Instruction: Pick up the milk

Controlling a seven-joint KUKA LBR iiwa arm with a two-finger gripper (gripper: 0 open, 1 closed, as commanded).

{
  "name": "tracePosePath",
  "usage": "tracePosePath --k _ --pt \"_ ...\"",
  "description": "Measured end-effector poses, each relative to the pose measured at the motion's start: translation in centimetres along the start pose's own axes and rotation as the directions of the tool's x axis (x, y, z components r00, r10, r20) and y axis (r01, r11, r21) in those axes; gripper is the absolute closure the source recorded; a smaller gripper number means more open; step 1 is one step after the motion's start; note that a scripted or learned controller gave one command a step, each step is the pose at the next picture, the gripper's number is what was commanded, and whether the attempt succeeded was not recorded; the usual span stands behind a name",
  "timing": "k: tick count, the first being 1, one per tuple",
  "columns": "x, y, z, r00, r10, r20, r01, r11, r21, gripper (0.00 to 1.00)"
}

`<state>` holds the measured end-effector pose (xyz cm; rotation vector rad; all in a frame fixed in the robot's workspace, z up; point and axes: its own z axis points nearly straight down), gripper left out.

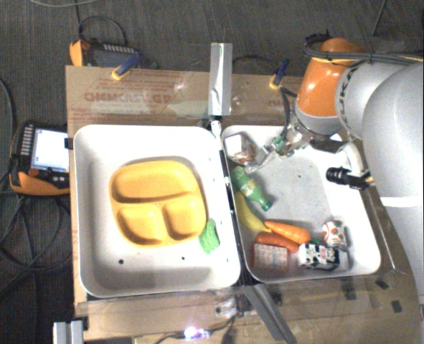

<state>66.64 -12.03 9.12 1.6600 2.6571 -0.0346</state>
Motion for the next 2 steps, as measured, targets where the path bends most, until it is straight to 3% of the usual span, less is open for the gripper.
tracePosePath --k 1,2 --pt "-0.38 -0.08 0.04 0.999 -0.04 -0.009 0.04 0.999 -0.005 0.0" --pt "0.3 0.01 0.09 0.98 -0.197 -0.007 0.197 0.98 0.004 0.0"
